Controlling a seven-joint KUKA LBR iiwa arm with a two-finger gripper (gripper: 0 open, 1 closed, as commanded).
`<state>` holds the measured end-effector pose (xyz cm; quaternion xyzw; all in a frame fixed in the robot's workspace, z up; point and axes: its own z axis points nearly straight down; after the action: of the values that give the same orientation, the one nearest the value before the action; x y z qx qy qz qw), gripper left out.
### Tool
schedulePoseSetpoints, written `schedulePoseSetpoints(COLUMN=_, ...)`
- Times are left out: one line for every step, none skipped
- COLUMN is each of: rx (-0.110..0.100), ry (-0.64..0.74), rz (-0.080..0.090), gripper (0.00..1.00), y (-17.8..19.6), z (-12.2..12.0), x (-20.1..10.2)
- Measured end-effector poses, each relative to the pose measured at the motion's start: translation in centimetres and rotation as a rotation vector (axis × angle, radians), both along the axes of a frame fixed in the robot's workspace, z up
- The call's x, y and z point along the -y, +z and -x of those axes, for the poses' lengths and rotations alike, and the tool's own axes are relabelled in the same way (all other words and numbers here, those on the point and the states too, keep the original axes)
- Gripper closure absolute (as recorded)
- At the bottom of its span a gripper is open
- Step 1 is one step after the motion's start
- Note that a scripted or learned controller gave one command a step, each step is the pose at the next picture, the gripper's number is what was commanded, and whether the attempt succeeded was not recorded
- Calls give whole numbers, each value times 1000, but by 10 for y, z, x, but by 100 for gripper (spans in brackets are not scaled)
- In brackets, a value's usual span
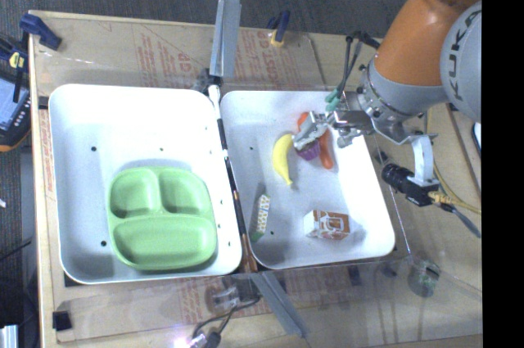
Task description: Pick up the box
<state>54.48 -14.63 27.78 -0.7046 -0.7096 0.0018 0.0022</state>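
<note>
The box (pixel 329 225), a small white and orange carton, lies near the front right corner of the right bin (pixel 364 244). My gripper (pixel 316 130) hangs over the back middle of that bin, well behind the box and apart from it. Right under the gripper are a purple item (pixel 309 150) and an orange carrot-like piece (pixel 327 154), partly covered by it. Nothing from the bin shows lifted in the gripper.
A yellow banana (pixel 282 159) lies left of the gripper. A green wrapped bar (pixel 260 217) rests against the right bin's left wall. The left bin (pixel 82 117) holds a green compartment plate (pixel 161 218). The dividing rims run between the bins.
</note>
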Motion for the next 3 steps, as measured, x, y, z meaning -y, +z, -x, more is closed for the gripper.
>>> schedulePoseSetpoints(rx=1, ry=-29, rz=2, gripper=0, y=-35, z=-64, x=64)
schedulePoseSetpoints(rx=1, ry=239, rz=-1, gripper=0, y=-29, z=-63, x=42)
schedulePoseSetpoints(rx=2, ry=426, rz=-2, gripper=0, y=-13, z=-35, x=-13)
